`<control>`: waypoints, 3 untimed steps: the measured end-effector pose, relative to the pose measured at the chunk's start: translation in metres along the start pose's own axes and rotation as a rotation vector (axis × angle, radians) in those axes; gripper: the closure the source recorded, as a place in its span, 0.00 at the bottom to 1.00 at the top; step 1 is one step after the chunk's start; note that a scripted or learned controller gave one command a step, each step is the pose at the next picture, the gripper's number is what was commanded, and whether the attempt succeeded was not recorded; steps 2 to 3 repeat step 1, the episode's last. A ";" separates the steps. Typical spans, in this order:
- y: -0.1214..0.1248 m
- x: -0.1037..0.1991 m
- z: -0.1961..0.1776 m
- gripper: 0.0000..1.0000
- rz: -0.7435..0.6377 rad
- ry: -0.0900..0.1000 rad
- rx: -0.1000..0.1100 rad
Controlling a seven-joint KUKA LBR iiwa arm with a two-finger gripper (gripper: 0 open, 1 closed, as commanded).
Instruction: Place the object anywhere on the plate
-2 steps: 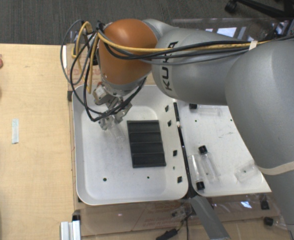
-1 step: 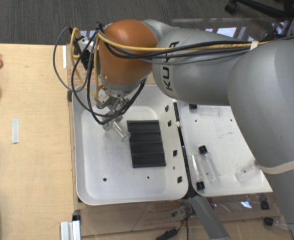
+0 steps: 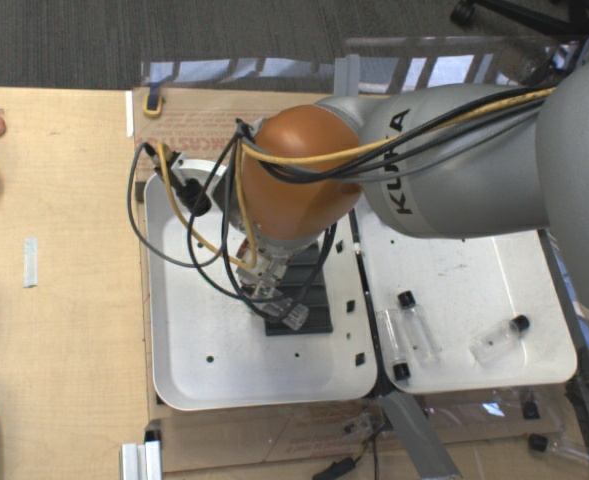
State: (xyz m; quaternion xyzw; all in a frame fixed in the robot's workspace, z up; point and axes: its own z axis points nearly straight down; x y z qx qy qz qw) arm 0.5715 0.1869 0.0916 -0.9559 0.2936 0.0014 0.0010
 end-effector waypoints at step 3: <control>-0.067 0.060 -0.133 1.00 0.282 0.000 0.004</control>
